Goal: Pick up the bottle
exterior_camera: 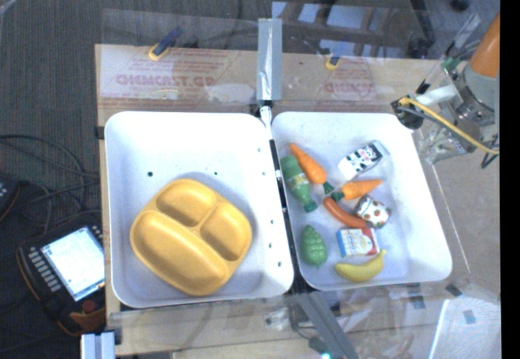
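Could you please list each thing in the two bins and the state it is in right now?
yellow tray: right way up in the left bin.
green bottle: lying on its side by the divider, untouched.
milk carton: lying down.
upper carrot: lying flat.
lower carrot: lying flat.
banana: lying flat against the near wall.
gripper: outside the right bin.

Gripper (pixel 439 118) sits over the right bin (pixel 422 187) far-right rim. Bottle (pixel 296 181) lies in that bin, well left of gripper, w/ other items btwn. Tray (pixel 191 234) in the left bin (pixel 146 146), farther left.
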Controlling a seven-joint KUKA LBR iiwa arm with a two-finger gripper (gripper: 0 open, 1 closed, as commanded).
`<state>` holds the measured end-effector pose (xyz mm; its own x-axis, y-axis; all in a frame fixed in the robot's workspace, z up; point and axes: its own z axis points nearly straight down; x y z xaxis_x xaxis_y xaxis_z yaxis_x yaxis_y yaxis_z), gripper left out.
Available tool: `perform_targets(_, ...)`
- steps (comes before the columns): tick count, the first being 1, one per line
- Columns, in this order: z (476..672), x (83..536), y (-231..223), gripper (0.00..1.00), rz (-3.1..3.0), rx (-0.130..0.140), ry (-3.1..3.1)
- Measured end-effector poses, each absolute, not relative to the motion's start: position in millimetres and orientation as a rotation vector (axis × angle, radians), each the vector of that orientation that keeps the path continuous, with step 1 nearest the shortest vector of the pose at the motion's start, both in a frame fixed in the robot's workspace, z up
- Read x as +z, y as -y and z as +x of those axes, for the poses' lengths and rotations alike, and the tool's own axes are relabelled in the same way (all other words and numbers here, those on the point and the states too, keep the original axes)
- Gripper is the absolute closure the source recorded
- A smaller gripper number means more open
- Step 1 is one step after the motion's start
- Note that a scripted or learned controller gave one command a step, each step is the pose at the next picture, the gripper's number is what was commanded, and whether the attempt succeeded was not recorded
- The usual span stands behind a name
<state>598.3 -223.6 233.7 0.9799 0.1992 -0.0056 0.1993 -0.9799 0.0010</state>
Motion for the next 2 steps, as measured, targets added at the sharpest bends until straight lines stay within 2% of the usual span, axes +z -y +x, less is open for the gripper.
perform_targets(1, 554.8, 210, 223, 1.00, 3.127, -0.009, -0.314)
perform_targets(2, 506.5, 221, 223, 1.00, 3.128, -0.009, -0.316)
